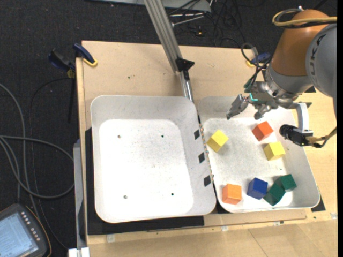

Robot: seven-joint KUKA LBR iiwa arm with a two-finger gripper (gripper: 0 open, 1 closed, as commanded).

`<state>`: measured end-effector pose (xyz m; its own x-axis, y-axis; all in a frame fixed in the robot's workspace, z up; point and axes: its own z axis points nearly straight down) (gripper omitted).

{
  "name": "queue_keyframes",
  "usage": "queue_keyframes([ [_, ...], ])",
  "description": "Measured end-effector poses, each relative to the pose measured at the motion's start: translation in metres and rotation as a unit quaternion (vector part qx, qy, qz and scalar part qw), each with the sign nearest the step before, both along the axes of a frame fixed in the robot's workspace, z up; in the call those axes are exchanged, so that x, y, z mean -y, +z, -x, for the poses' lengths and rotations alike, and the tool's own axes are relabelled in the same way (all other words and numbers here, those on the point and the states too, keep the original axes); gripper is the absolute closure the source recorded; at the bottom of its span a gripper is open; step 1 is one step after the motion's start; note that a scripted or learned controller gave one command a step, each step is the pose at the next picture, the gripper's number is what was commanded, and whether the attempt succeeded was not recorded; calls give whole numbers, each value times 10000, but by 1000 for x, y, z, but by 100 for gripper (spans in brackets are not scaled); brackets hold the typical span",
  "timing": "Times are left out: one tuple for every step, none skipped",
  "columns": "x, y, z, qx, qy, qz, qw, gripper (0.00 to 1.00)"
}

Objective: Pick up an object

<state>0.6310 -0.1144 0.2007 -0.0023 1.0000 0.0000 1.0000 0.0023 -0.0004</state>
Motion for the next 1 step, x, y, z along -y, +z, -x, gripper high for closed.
queue_keyframes([
  [-2,-60,9,-30,-13,-2,10000,0],
])
